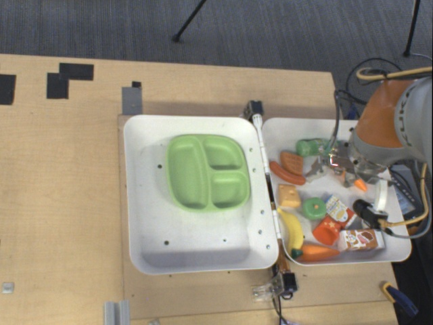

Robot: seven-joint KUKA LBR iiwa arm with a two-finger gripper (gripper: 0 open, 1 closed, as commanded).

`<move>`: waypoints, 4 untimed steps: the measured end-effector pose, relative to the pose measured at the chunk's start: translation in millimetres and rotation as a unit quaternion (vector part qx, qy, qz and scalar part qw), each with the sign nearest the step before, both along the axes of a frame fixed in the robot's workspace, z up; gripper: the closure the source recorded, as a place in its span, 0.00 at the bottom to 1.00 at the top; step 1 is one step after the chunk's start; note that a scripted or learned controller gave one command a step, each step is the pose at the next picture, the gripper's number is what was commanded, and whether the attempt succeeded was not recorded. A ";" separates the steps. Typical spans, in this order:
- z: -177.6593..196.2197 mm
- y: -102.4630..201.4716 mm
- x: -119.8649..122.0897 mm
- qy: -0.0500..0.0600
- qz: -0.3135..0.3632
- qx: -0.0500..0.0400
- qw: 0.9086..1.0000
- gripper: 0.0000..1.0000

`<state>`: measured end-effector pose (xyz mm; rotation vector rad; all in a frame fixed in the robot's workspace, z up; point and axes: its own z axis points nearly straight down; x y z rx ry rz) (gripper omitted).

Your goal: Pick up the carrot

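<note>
The long orange toy carrot (318,252) lies along the right bin's (399,252) near wall, beside the yellow banana (293,229). It is likely light, rigid plastic (slippery); grasp mid-length.

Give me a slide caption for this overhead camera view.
Arm's pincer over the right bin, carrot lying at its near edge beside the banana.

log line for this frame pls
task: pick carrot | hand: over right bin, far side | carrot: near edge, beside banana, ungrasped | status: not picked
</note>
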<state>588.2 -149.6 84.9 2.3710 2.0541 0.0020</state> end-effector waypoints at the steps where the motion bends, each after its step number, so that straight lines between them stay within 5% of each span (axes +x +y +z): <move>1: 2.8 -38.3 9.3 0.008 0.090 0.014 0.996 0.00; 2: 110.1 -56.3 18.5 0.002 0.270 0.001 0.963 0.00; 3: 8.1 -56.0 32.5 0.003 0.234 0.001 0.972 0.00; 4: 14.4 -55.2 33.1 0.004 0.236 0.003 0.972 1.00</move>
